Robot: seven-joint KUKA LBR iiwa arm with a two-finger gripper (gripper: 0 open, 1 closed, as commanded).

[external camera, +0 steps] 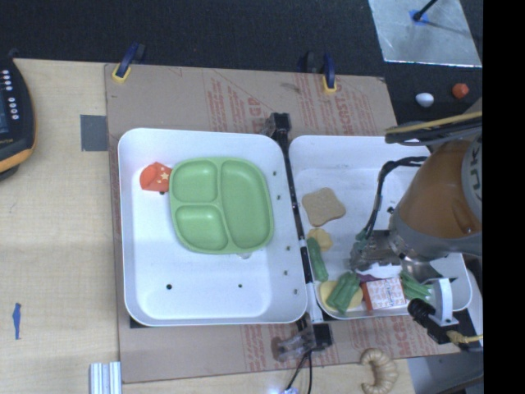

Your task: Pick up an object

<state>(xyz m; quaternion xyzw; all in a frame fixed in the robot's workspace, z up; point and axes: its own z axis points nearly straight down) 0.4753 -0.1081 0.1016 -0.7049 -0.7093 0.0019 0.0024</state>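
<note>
Green pod under your claw, right bin: the pick is at the reach-and-descend step.

Your claw (371, 257) hangs low over the clutter; you cannot tell from this slant how it is set or whether it grips anything. Just below-left of it lies the green pod (344, 290), long axis slanting from lower left to upper right. A red-and-white packet (385, 294) sits right beneath. Further up-left is the tan bread slice (323, 207). Next, line up across the pod's axis.
</note>
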